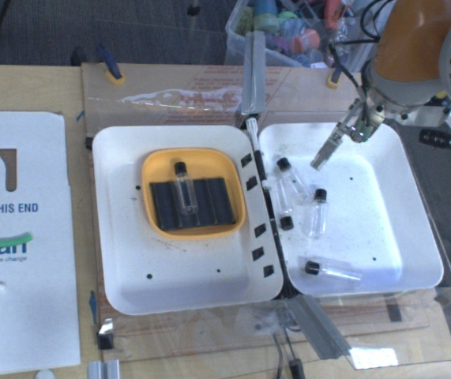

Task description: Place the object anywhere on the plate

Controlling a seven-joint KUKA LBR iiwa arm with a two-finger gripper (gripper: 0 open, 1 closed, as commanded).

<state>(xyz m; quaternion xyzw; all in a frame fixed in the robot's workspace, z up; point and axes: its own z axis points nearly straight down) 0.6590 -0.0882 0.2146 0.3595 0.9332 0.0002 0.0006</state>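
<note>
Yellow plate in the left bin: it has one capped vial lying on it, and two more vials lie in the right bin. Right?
Not quite. The camera view shows three vials in the right bin, not two. One vial does lie on the yellow plate in the left bin.

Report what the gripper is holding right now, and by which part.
Nothing shows between the fingers of the gripper; it hangs over the right bin, apart from the vials there. One vial lies on the plate.

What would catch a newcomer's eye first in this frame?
The yellow plate in the left bin stands out, with a clear vial lying on its dark insert. In the right bin several more clear vials lie scattered, and the gripper hangs above that bin's upper part.
</note>
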